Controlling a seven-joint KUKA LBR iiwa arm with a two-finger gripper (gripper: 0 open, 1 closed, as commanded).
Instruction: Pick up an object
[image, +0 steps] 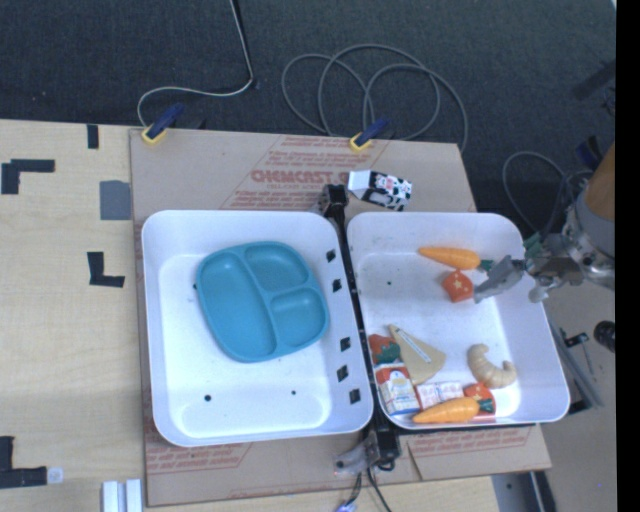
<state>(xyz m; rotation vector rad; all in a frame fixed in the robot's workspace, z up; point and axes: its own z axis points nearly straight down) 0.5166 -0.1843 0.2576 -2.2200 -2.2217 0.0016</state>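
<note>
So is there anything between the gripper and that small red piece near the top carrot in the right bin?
Nothing visible. The gripper sits at the right bin's right rim, and the small red piece lies just to its left on bare bin floor. The carrot lies above that line.

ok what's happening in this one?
The arm reaches in from the right, its hand open over the right bin, just right of a small red toy and below a carrot. Nothing is between its fingers, so no pick yet. More toy food lies along that bin's near side. The left bin holds a blue divided plate.
</note>
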